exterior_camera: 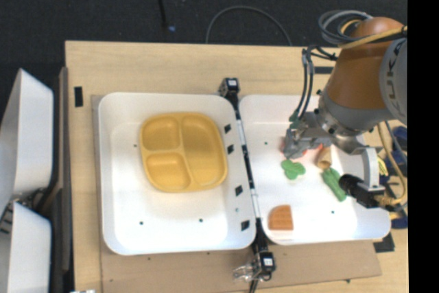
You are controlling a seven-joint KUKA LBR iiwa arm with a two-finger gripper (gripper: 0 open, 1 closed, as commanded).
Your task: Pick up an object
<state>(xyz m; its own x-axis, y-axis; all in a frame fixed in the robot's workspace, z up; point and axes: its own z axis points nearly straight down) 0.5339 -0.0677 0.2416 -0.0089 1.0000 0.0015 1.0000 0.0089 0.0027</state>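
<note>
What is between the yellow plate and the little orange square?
In the camera view, bare white bin floor and the divider where the two bins meet lie between the yellow plate and the orange square. No other object sits there.

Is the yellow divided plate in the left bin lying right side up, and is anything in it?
Right side up and empty: the yellow three-compartment plastic plate shows all three hollows facing the camera, bare.

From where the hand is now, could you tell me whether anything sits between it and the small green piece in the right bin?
Nothing visible does. The hand hangs just above the green piece, with bare bin floor between them.
</note>
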